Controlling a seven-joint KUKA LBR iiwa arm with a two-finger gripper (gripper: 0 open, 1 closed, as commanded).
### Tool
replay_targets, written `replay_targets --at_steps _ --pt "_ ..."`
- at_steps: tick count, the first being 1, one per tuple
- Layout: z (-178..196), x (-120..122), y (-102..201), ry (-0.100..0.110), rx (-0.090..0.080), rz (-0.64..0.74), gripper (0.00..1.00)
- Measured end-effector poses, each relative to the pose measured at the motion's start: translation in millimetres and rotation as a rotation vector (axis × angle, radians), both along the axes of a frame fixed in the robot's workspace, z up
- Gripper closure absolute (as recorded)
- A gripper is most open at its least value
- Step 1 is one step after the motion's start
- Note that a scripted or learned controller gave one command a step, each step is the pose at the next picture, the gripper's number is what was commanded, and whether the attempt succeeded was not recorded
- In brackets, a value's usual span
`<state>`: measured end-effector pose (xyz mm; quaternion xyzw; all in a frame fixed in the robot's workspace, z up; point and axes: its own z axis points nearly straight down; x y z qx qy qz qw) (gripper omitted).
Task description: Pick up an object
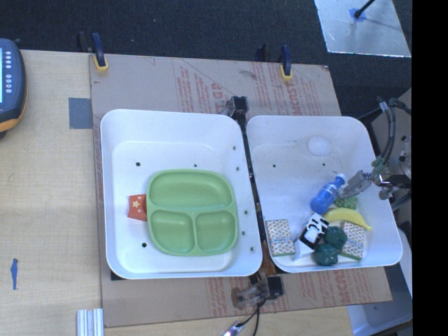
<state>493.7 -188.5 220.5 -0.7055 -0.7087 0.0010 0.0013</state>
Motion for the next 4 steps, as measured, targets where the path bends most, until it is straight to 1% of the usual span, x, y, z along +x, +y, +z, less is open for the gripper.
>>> replay_targets --at_steps 1,2,3,4 --pt "-135 69 -14 0.006 0.0 0.005 0.0" --pt "-128 131 -4 -0.007 -0.001 0.003 0.0" --pt "-27 75 33 -0.006 0.001 0.001 0.0" --pt "-133 35 20 0.006 0.001 0.0 0.0"
